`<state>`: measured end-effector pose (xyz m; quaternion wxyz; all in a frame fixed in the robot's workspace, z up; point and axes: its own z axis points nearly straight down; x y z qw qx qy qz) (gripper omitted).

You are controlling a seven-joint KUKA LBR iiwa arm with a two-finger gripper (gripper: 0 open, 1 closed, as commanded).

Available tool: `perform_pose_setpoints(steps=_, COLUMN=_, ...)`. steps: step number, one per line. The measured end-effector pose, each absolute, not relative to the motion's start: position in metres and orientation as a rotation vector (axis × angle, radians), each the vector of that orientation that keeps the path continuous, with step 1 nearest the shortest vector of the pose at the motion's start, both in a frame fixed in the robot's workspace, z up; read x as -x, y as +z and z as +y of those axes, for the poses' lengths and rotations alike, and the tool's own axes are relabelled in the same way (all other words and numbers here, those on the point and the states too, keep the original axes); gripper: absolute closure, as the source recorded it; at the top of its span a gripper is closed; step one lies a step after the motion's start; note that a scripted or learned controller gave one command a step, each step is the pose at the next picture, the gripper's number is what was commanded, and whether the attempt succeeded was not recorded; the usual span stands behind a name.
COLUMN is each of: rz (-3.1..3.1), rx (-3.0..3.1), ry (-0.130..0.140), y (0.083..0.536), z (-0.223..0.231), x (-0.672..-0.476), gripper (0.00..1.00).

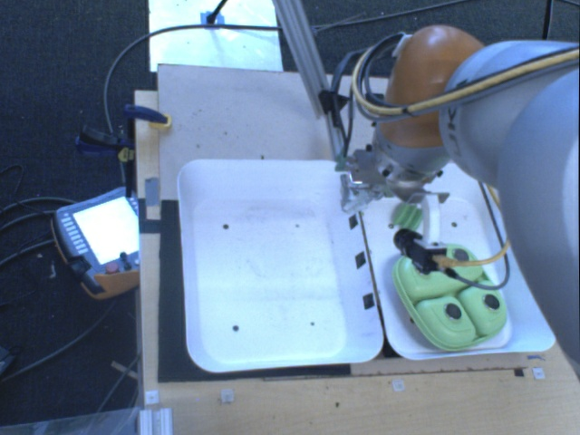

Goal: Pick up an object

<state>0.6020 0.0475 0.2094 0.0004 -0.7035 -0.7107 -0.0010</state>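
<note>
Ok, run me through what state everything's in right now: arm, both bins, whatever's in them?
Arm: reaching in over the right bin.
End effector: low at the right bin's upper left corner; grip hidden.
Left bin: flat on the bench.
Right bin: holds the toys.
Green toy: lying flat in the right bin, not gripped.
Small green piece: lying beside the end effector.
Handheld screen: lit.
</note>
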Motion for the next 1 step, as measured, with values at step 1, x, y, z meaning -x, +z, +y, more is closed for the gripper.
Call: perform_pose_setpoints(steps=1, rz=-2.233, rx=2.208, ry=-0.005, y=0.2218, z=0.1071, x=-0.5890, gripper=1.00)
